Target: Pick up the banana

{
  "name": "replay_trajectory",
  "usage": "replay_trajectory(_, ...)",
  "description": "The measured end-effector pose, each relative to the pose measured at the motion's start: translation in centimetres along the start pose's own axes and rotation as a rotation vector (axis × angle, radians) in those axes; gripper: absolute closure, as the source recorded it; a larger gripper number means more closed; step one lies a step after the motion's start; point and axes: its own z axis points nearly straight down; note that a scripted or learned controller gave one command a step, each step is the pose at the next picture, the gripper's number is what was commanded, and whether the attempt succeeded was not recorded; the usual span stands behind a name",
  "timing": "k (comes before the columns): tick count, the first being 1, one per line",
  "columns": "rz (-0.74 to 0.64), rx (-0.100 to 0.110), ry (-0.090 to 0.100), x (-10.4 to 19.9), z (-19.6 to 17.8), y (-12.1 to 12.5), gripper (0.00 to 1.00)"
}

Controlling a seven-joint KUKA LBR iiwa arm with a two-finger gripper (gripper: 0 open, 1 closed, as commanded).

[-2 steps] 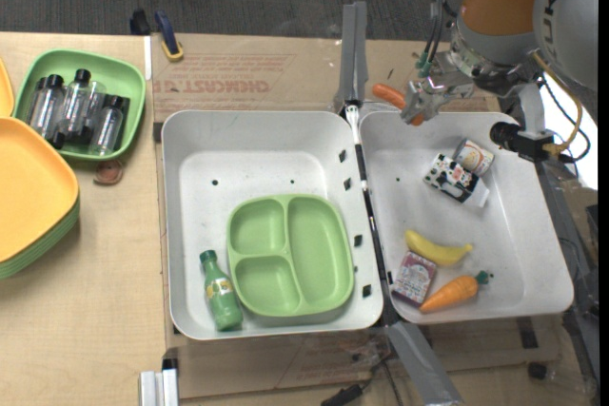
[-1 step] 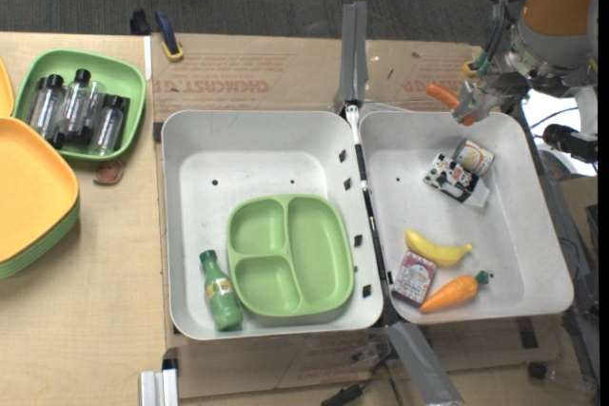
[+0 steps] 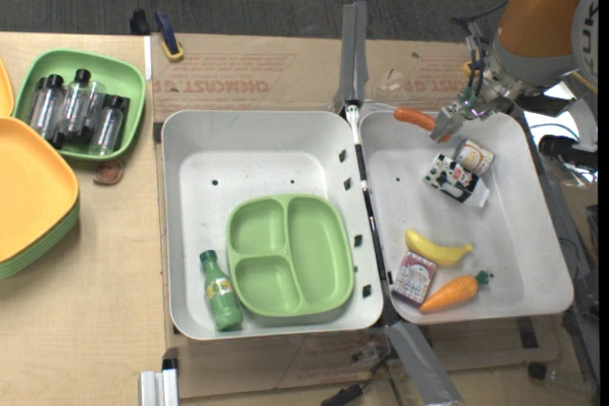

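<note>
The banana (image 3: 438, 249) is yellow and lies on its side in the lower middle of the right bin (image 3: 533, 204). Nothing touches it from above. My gripper (image 3: 453, 120) hangs over the far end of that bin, well beyond the banana, beside a small orange pepper (image 3: 413, 118). The grey arm with its orange band comes in from the upper right.
An orange carrot (image 3: 449, 293) and a pink carton (image 3: 414, 279) lie just in front of the banana. A printed packet (image 3: 460, 172) sits between gripper and banana. The left bin (image 3: 190, 166) holds a green divided tray (image 3: 290, 254) and a green bottle (image 3: 220, 290).
</note>
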Motion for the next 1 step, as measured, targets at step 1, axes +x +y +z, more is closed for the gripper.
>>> replay_trajectory(1,0.452,0.0,-0.002,-5.99,-6.4,-1.31,1.0)
